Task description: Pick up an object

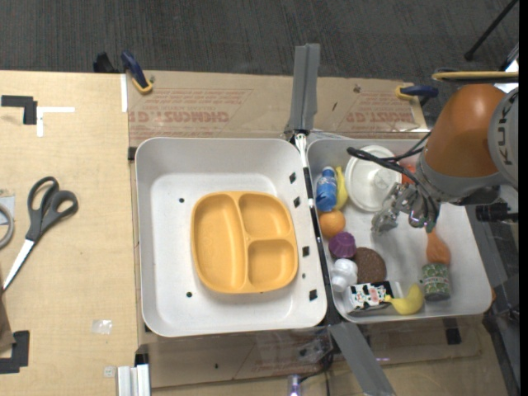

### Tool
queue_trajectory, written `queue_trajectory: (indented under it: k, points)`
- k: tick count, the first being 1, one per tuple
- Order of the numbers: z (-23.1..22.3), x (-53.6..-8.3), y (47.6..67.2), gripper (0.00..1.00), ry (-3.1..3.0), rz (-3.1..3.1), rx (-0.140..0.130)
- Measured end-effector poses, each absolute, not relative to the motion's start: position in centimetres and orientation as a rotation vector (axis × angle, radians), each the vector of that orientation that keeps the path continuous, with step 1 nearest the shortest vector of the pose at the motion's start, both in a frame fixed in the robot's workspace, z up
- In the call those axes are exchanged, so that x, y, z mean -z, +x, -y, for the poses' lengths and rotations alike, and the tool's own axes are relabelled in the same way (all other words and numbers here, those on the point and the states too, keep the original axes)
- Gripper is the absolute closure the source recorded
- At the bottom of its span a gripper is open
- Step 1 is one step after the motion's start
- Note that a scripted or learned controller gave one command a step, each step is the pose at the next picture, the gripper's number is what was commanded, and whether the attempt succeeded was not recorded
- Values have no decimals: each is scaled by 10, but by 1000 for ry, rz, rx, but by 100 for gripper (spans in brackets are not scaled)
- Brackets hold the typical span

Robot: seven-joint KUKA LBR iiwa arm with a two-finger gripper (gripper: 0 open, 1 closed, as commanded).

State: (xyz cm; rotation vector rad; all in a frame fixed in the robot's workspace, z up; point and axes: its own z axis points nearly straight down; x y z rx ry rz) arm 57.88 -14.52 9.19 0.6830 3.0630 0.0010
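My gripper [403,218] hangs low in the right bin [464,302], just below a white bowl [370,178] and left of an orange carrot-like piece [438,248]. Its fingers [386,219] stand apart, with only bare bin floor between them. Along the bin's left side lie a blue and yellow bottle [327,190], an orange ball [332,223], a purple piece [341,244] and a brown round piece [370,265]. At the front are a white lump [342,272], a black and white box [369,296], a yellow banana [408,303] and a green can [436,280].
The left bin [157,221] holds a yellow divided plate [244,242]. Scissors [37,221] lie on the wooden bench at far left. A grey divider bar [304,89] runs back from between the bins. The arm's orange band [466,134] overhangs the right bin's back right corner.
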Motion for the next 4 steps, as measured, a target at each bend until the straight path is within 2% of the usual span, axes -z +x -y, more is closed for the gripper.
queue_trajectory:
  k: [1,2,3,4]
  points:
    - [142,-237,652,100,587,-3080,0]
    - [223,-362,641,100,57,-3134,3]
    - [222,-410,647,100,-350,-3115,2]
    - [221,-429,661,100,-871,-3011,2]
